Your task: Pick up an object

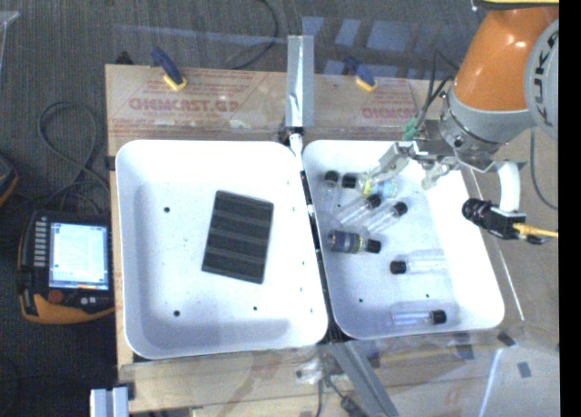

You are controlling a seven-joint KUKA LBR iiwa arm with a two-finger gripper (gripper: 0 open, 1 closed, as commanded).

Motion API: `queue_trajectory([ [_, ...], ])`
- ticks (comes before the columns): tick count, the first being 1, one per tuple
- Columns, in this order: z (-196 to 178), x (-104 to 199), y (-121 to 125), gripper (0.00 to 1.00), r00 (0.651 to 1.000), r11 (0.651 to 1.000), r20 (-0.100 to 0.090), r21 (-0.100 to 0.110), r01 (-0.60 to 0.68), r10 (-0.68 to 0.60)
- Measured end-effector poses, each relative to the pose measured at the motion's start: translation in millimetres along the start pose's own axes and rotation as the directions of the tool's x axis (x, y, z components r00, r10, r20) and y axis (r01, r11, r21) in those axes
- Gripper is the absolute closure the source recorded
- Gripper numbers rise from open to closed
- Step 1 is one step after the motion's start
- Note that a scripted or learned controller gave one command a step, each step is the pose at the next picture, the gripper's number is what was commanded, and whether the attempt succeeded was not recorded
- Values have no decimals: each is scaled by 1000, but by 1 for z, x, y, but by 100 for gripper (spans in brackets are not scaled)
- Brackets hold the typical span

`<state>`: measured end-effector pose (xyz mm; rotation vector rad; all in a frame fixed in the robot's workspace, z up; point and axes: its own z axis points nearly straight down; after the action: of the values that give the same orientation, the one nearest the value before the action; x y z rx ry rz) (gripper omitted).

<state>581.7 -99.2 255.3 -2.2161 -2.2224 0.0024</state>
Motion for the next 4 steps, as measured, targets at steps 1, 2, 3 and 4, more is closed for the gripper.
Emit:
queue_trajectory([
  [1, 108, -49, -16, 0, 999, 999, 0, 1, -47, 47],
  [2, 144, -33, 33, 0, 1000, 999, 2, -32, -12, 12],
  [3, 163, -52, 82, 0, 1000, 999, -7, 28, 24, -24],
  [4, 162, -55, 79, 100, 1000, 999, -1, 37, 24, -24],
])
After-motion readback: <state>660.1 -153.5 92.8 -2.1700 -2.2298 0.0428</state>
